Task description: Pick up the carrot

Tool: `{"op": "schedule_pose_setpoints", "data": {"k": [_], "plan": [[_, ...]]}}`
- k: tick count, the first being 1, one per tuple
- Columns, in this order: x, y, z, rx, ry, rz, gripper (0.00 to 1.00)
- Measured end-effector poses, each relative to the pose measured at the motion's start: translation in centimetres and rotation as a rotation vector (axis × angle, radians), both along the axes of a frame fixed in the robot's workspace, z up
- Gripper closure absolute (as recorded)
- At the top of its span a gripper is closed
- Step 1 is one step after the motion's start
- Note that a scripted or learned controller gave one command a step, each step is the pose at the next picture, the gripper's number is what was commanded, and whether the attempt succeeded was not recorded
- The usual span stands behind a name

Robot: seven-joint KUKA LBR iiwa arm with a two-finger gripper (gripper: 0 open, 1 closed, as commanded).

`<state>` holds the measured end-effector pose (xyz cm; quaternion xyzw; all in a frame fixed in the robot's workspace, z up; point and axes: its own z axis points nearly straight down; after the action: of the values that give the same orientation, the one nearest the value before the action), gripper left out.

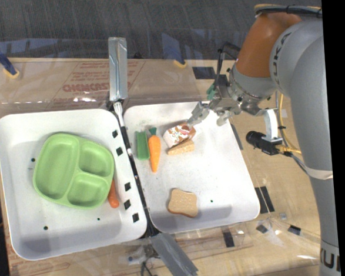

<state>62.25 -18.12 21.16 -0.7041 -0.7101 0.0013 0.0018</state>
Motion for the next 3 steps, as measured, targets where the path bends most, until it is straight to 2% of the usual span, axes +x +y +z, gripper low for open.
{"op": "schedule_pose_setpoints", "data": {"k": [1,2,3], "plan": [[-1.4,6.3,-9.1,0.0,0.003,-0.054,0.0],[-1.3,8.4,-10.6,-0.008,-0.03,-0.083,0.0],[-1.4,8.5,-9.8,-0.006,-0.024,-0.081,1.0]]}}
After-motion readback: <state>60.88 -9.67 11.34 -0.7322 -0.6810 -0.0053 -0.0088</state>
